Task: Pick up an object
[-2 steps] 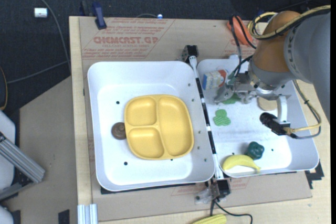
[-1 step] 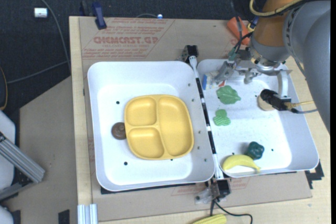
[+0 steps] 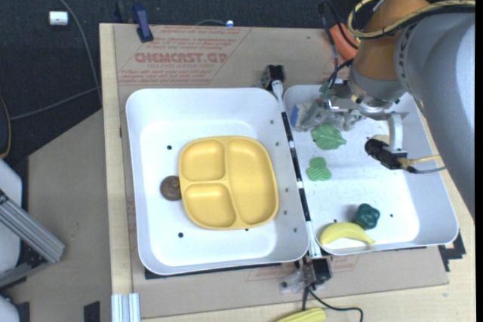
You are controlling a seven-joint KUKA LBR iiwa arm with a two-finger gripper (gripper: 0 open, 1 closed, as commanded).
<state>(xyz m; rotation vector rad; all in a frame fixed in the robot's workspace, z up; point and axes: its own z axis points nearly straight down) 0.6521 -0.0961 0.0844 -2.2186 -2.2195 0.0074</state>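
Over the far end of the right bin (image 3: 423, 230), my gripper (image 3: 330, 117) hangs low, wrist coming in from the right with the orange band above it. Right below my fingertips sits a light green leafy piece (image 3: 329, 136); it looks like I'm touching or nearly touching its top edge, but nothing is visibly between my fingers. Jaw state: can't tell from this angle, the fingers blur into the bin wall and cabling. A second, smaller green piece (image 3: 318, 170) lies just nearer the camera, apart from the first. A dark teal lump (image 3: 367, 216) sits toward the near end of the same bin, and a yellow banana (image 3: 346, 235) lies just beside it against the near wall, curved side up. A black cable or tool part (image 3: 383, 153) hangs off my wrist over the bin's middle. The left bin (image 3: 143, 162) holds a yellow divided tray (image 3: 227, 182) with three compartments, roughly centred, tilted slightly. A small brown round object (image 3: 170, 188) sits touching the tray's left edge. Both bins rest side by side on a brown board (image 3: 181, 53) with red print.
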